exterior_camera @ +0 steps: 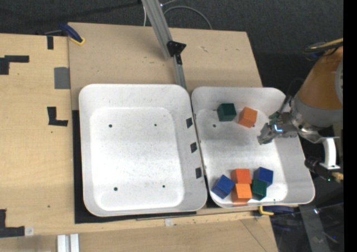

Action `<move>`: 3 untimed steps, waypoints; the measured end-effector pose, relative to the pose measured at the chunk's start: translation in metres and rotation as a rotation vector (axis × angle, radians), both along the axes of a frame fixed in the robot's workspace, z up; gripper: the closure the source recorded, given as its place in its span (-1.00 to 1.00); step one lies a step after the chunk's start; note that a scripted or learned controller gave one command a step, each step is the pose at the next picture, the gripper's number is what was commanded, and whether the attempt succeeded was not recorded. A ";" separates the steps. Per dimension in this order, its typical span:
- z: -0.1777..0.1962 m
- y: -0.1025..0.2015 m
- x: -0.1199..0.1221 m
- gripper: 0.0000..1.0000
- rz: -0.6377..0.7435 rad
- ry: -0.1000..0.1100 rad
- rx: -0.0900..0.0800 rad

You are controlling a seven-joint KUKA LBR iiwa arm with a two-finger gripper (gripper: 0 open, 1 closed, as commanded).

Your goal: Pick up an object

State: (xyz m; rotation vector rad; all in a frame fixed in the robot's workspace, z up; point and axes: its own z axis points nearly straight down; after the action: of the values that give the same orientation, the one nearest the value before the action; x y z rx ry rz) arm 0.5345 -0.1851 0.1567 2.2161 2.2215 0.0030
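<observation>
The right bin (290, 150) holds several small blocks. A dark green block (226, 112) and an orange block (247, 116) lie side by side near its far edge. A cluster sits at its near edge: a blue block (223, 185), two orange blocks (241, 176) (242, 192), a second green block (259, 189) and another blue one (265, 175). My gripper (270, 132) hangs over the bin's right half, just right of the far orange block and apart from it. Nothing shows between its fingers.
The left bin (134, 148) lies beside the right one, its rim touching. A slanted metal bar (158, 14) crosses the bench from the top to the bins' shared far corner. The arm's orange band (326, 81) stands over the right bin's right rim.
</observation>
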 end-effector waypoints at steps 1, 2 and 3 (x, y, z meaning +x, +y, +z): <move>0.053 0.000 0.001 1.00 -0.001 -0.001 0.000; 0.050 0.047 -0.005 1.00 0.002 0.006 0.003; 0.064 0.102 0.000 1.00 0.005 0.004 0.003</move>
State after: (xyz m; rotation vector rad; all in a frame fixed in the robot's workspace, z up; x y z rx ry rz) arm 0.5349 -0.0828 0.2202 2.2139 2.2307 0.0028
